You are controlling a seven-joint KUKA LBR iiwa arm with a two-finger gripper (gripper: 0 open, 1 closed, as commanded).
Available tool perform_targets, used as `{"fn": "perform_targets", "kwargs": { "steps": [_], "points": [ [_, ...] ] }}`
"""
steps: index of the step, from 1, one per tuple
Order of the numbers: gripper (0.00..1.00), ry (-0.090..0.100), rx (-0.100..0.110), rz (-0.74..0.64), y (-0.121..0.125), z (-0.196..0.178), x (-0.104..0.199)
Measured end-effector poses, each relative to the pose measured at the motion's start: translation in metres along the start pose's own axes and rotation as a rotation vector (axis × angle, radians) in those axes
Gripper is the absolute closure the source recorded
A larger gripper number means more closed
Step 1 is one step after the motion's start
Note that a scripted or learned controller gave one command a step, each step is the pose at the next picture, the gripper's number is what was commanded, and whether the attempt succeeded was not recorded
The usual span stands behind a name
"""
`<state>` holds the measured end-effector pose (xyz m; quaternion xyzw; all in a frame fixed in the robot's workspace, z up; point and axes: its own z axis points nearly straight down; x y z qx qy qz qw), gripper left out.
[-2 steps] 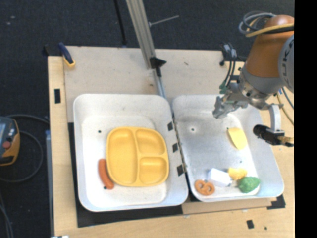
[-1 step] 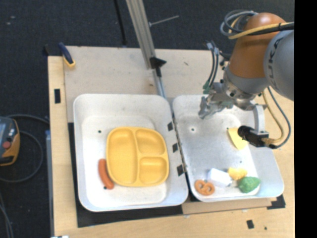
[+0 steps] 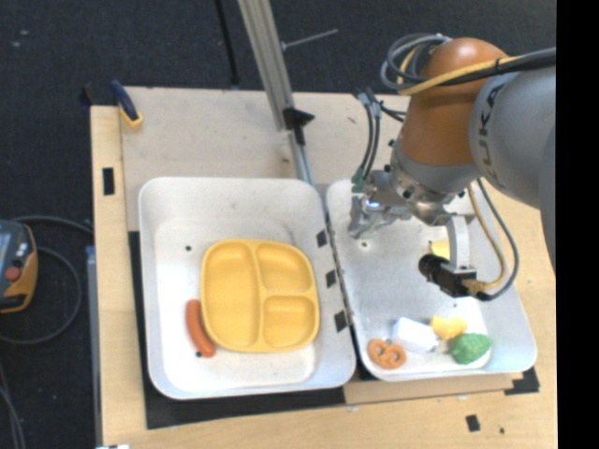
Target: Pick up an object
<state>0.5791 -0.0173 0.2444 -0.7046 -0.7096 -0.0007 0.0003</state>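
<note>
My gripper (image 3: 363, 219) hangs over the far left part of the right bin (image 3: 393, 279), below the orange wrist band. Nothing shows directly beneath it but bare bin floor. At the near edge of this bin lie an orange pretzel (image 3: 386, 354), a white block (image 3: 415, 333), a small yellow piece (image 3: 449, 326) and a green lumpy item (image 3: 471, 347). Another yellow bit (image 3: 440, 249) peeks out beside the arm. In the left bin (image 3: 178, 213) sit a yellow divided plate (image 3: 259, 295) and a red-orange sausage (image 3: 198, 329) touching its left side.
A slanted aluminium post (image 3: 271, 64) rises behind the bins, its foot near the ridge between them. Cables (image 3: 496, 251) loop off the wrist over the right bin's far side. A blue-yellow tool (image 3: 126, 104) lies at the bench's far left corner.
</note>
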Motion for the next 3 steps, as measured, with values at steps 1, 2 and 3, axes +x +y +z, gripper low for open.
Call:
{"fn": "perform_targets", "kwargs": {
  "steps": [1,2,3],
  "points": [
    [1.00,0.000,-0.001,0.000,-0.008,-0.008,0.047],
    [1.00,0.001,0.001,-0.002,-0.020,-0.011,0.101],
    [0.00,-0.001,0.000,0.004,-0.020,-0.011,0.098]
  ]
}}
